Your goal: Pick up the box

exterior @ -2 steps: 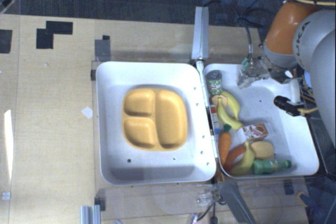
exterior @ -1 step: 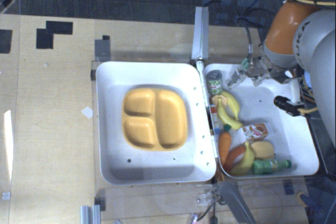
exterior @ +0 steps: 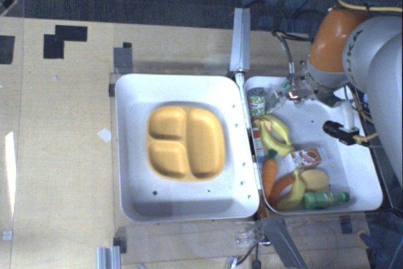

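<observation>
The box is a small orange and white carton lying flat in the middle of the right bin. It lies between the bananas and a pale yellow potato-like item. My gripper hangs over the far end of the right bin, near a green-labelled can. It is well behind the box and apart from it. The grey arm with its orange band reaches in from the upper right.
The left bin holds a yellow three-compartment tray. Near the box lie a carrot, a red item and a green bottle. A black part juts over the right bin's right side.
</observation>
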Motion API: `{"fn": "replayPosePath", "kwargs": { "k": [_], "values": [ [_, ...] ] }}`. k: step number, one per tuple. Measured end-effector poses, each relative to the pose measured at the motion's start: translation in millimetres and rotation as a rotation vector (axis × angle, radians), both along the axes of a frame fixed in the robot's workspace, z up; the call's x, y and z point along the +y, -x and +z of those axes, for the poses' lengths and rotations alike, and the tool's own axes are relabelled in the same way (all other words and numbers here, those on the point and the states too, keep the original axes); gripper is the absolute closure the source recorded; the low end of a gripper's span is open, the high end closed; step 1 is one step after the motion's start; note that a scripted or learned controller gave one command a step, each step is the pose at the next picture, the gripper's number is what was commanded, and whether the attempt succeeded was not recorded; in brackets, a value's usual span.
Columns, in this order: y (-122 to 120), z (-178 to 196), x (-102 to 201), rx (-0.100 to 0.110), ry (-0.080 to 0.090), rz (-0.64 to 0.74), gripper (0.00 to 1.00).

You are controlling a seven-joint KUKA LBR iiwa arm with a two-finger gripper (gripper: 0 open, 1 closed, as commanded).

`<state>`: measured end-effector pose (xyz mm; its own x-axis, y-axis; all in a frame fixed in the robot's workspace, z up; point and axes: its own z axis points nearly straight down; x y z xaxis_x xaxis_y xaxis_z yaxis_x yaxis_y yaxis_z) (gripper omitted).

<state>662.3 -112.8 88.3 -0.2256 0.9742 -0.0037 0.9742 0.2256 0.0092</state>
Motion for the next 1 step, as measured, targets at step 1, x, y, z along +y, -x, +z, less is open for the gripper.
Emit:
{"fn": "replayPosePath", "kwargs": {
  "k": [1],
  "values": [
    [-9.2,0.3,-67.5,0.0,-0.001,-0.139,0.0]
  ]
}}
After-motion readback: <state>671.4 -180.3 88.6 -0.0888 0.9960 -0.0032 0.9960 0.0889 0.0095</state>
